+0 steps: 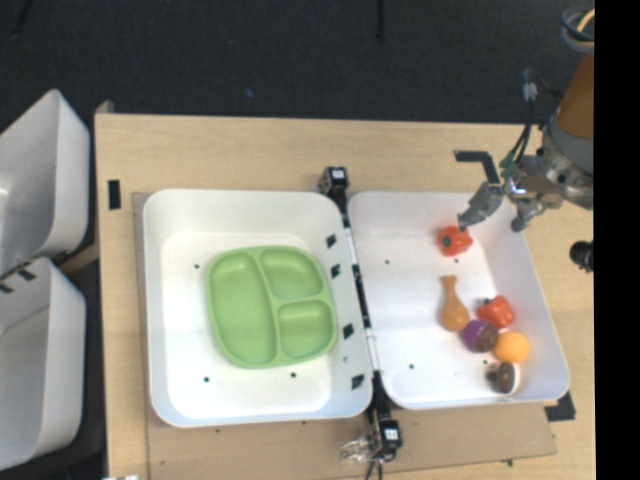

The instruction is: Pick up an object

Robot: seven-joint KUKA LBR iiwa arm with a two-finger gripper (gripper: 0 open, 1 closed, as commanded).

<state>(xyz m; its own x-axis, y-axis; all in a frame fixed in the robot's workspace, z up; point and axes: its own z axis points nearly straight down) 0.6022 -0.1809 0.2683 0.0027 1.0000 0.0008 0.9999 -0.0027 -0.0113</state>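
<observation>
The gripper (495, 208) hangs over the right bin's (420, 368) upper right corner, fingers spread, one fingertip just above a red pepper toy (455, 240). Lower right lie a tan gourd (453, 306), another red piece (497, 312), a purple one (477, 335), an orange ball (512, 347) and a brown piece (502, 376). The left bin (170, 388) holds a green divided plate (270, 304).

Wooden bench (240, 153) over dark floor (250, 38).
Left of the bench, two white containers (40, 268) sit stacked.
</observation>
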